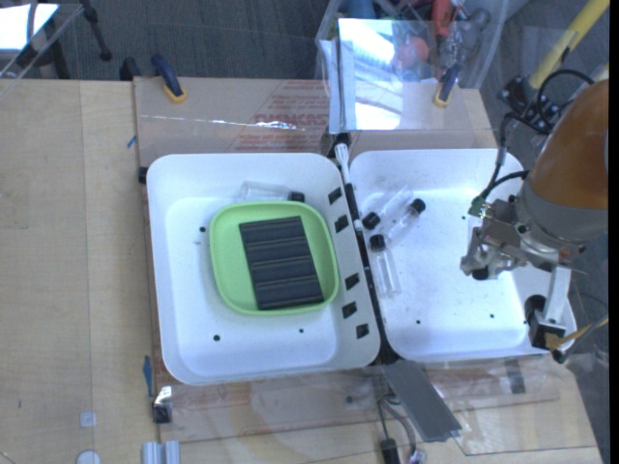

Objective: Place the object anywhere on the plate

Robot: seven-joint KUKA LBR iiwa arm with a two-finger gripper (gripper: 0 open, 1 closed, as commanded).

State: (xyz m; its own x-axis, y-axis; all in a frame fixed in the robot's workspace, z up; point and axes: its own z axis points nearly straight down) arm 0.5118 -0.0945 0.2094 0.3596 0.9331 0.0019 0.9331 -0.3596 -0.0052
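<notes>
Dark grey and ribbed, the block (280, 262) lies flat on the green plate (224, 259), covering most of its middle and right part, its long sides running roughly away from the camera with a slight tilt. The plate sits in the left bin (184, 346), near that bin's centre, with bare white floor around it on all sides. A row of small black clips (350, 280) lines the ridge where the two bins meet. Just past that ridge, in the right bin (435, 336), lie a few clear tubes with black caps (401, 218), clustered near the bin's left wall and well apart from the plate. The pincer (481, 264) hangs over the right part of the right bin, far from the block and plate, with nothing seen between its fingers; whether they are spread or pressed together I cannot tell from this angle. Above it the arm (580, 162) shows its orange band at the frame's right side. Both bins rest on a pale wooden surface (58, 259), and a clear box of mixed coloured items (416, 17) stands behind them.
</notes>
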